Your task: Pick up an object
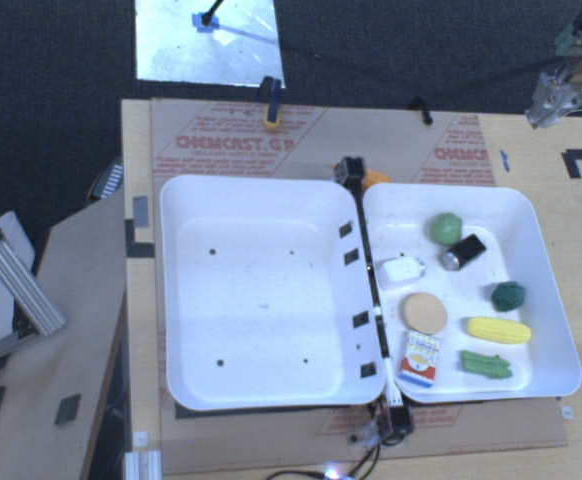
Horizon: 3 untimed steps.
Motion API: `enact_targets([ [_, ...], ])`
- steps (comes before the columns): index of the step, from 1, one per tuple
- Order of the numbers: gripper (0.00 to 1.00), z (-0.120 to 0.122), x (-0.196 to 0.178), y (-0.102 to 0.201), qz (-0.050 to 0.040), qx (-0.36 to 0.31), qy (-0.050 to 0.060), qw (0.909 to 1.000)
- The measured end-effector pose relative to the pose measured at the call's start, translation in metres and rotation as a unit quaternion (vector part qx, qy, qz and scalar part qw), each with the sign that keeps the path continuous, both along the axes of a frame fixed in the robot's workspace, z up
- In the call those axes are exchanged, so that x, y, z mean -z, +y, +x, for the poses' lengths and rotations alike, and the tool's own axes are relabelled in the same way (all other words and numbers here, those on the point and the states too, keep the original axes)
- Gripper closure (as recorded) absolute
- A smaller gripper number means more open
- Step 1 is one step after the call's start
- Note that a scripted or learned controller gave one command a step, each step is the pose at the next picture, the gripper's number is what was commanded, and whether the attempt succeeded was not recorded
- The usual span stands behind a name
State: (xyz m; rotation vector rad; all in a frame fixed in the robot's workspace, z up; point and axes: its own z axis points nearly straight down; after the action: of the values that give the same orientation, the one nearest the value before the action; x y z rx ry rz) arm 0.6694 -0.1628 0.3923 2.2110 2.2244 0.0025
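1. Gripper hangs at the upper right, beyond the bench's far edge; I cannot tell its state.
2. Objects lie in the right bin, down-left of it; the green ball is nearest.
3. Yellow corn lies lengthwise left-to-right, farther off.

Smooth glossy plastic bins sit on a matt cardboard sheet.

- Two bins sat side by side on the tabletop: left bin, right bin.
- In the right bin: ball at the back, can just beside it, cookie mid-bin, carton in front.
- Corn cob lay right of the cookie, behind the pickle.
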Motion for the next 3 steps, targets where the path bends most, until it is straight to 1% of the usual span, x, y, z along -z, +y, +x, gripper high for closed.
enact_targets([
  [1, 1.00, -0.0005, -0.0133, -0.0040, 0.0004, 0.001, 0.000, 1.0000],
  [3, 1.00, -0.0006, -0.0210, -0.0107, 0.0000, 0.002, 0.001, 1.0000],
])
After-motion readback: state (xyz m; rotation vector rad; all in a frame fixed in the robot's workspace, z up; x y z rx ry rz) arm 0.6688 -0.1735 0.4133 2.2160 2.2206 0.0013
